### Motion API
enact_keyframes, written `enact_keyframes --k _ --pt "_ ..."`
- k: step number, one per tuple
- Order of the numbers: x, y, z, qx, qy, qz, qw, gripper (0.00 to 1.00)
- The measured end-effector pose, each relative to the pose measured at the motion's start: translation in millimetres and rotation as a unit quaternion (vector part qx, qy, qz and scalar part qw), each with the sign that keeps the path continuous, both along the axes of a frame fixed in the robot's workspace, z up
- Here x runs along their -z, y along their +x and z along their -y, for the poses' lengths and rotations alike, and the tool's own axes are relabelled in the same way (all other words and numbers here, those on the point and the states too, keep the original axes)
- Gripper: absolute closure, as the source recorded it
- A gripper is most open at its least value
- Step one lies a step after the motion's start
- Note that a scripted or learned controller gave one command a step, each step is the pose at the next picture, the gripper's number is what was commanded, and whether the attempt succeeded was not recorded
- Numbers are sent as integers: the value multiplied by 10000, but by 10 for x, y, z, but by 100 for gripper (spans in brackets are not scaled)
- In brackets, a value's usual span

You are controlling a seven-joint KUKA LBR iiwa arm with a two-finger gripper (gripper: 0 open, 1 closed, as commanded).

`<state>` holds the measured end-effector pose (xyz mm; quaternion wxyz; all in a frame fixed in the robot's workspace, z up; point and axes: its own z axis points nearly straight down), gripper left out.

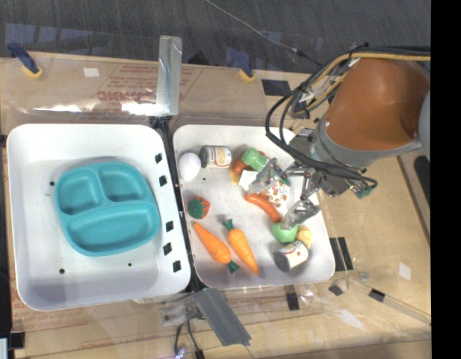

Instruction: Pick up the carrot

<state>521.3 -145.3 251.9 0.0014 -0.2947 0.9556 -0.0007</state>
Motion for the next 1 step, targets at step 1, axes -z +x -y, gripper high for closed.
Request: enact_keyframes --k 1 --pt "1212 -295 -270 932 17 -55 9956 0"
